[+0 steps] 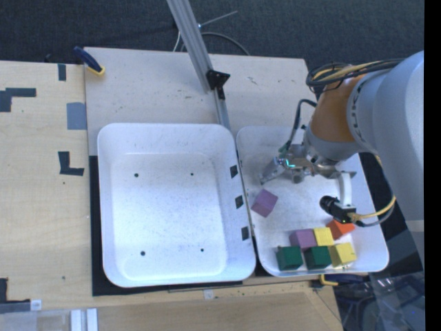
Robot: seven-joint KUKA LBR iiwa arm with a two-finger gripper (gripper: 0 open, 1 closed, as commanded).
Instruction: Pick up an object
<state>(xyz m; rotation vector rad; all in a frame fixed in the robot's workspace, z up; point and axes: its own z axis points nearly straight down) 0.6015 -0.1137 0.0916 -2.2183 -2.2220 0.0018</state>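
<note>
A: Where is the gripper?

B: Over the right bin, on the grey arm with its orange band. Whether it is open or closed cannot be told; nothing is seen between its tips.

A: How many objects?

B: Seven blocks, all in the right bin. One purple block lies alone, just below the gripper. Along the near wall cluster two green blocks, two yellow blocks, one pink block and one orange block.

A: And the surroundings?

B: The left bin sits beside it on a pale wooden table. A metal rail slants across, over dark carpet.
</note>
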